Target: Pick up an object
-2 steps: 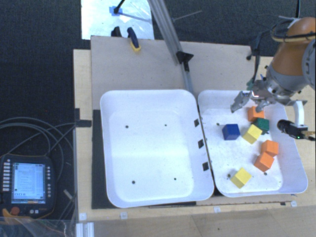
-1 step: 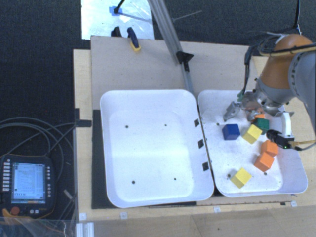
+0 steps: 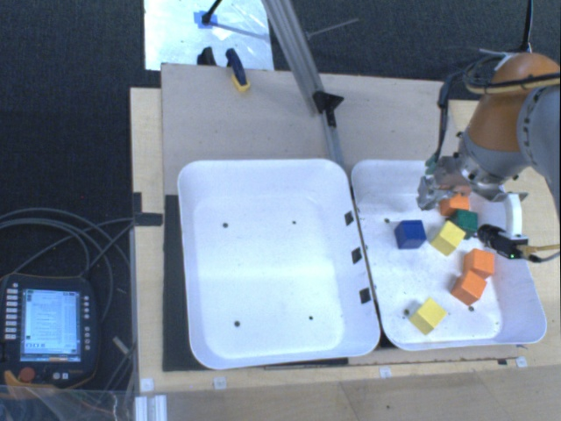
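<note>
Blocks nearest the bench front in the right bin [image 3: 517, 327]: a yellow cube [image 3: 429, 315], then two orange cubes [image 3: 473, 276]. Farther back lie a blue cube [image 3: 409, 233], another yellow block [image 3: 448, 237] and a green block [image 3: 466, 221]. The gripper [image 3: 436, 188] hangs low at the bin's far side, just beside an orange block [image 3: 455, 205]; whether it is spread or pinched, I cannot tell.
</note>
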